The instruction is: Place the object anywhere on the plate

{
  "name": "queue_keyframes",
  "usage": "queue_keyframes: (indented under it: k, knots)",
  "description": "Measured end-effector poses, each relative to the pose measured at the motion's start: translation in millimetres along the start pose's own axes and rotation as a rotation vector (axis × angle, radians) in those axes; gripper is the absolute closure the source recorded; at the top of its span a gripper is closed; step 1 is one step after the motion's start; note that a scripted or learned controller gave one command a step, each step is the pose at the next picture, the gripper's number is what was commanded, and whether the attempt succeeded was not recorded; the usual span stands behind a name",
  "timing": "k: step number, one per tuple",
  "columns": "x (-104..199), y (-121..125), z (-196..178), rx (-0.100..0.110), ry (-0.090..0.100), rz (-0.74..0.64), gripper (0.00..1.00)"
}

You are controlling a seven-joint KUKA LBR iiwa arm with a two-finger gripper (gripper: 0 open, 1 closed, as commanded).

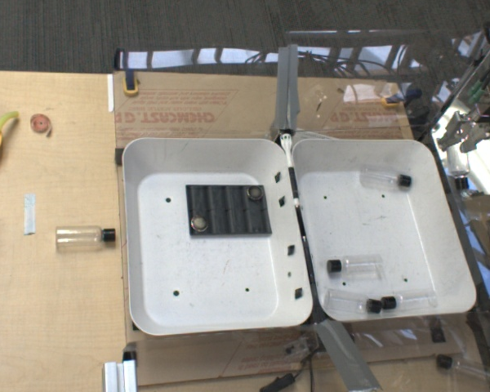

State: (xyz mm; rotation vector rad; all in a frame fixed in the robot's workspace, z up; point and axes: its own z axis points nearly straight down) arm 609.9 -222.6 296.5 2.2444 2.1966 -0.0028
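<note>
The tool (467,141) sits blurred at the far right edge, just past the right bin (441,219); whether it is open or closed, I cannot tell. Clear black-capped vials (355,265) lie in that bin, well apart from the dark ridged plate (229,211) in the left bin (147,284).

Matt dark ribbed plate (229,210); glossy white plastic bins (147,300); clear vials (355,265).

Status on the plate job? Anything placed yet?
Done: two small round pieces sit on the dark plate in the left bin, one at its upper right, one at its lower left. In hand: nothing visible. Left: clear black-capped vials lie in the right bin, e.g..
</note>
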Motion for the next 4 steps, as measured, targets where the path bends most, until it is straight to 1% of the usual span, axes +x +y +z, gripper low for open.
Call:
queue_keyframes:
  k: [1,2,3,4]
  knots:
    - [11,-58,57,0.003,0.002,0.168,1.0]
    - [29,33,-80,0.002,0.0,0.161,1.0]
    - [68,-59,-15,0.003,0.001,0.018,1.0]
    - [117,-132,23,0.003,0.002,-0.189,1.0]
